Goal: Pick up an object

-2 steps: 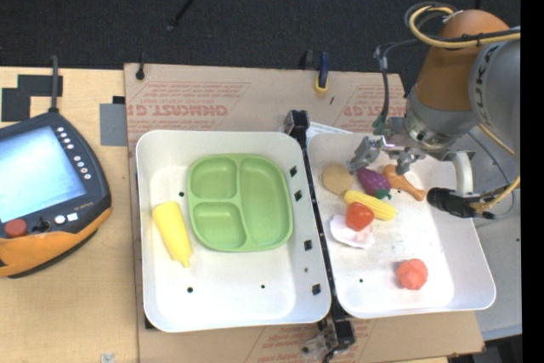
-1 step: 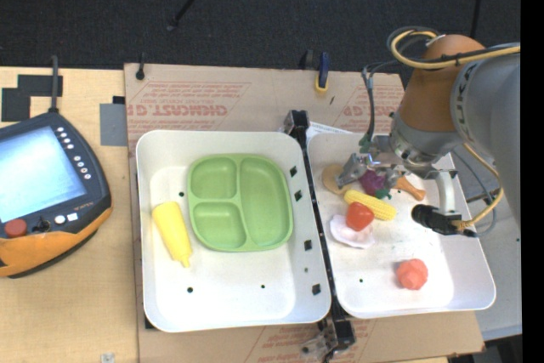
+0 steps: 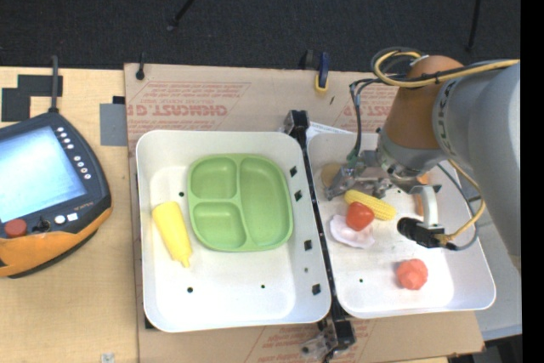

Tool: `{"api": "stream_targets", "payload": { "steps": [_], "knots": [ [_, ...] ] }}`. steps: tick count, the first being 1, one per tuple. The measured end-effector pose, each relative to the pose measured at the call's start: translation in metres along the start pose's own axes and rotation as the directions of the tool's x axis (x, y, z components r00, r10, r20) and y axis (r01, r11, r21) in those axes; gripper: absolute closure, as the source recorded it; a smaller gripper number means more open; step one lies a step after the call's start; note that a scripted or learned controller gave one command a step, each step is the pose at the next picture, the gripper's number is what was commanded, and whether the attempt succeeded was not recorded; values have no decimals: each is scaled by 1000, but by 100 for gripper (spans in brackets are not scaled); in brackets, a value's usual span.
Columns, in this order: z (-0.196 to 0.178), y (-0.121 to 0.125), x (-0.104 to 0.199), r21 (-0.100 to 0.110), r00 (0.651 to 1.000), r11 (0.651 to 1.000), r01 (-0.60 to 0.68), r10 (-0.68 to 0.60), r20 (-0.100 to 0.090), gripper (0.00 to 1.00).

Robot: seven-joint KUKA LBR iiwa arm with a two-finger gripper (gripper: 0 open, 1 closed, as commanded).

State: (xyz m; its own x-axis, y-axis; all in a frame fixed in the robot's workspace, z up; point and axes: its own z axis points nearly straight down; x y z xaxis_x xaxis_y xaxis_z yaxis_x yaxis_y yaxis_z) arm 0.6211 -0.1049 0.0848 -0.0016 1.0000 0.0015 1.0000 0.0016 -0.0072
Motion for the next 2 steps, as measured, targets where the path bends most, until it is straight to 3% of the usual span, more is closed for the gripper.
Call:
{"api": "stream_targets", "payload": {
  "steps": [1, 2],
  "knots": [
    [-12, 0, -2, -1, 1000, 1000, -4, 4, 0, 100],
    [-67, 7, 5, -10, 1000, 1000, -1, 2, 1, 100]
  ]
}}
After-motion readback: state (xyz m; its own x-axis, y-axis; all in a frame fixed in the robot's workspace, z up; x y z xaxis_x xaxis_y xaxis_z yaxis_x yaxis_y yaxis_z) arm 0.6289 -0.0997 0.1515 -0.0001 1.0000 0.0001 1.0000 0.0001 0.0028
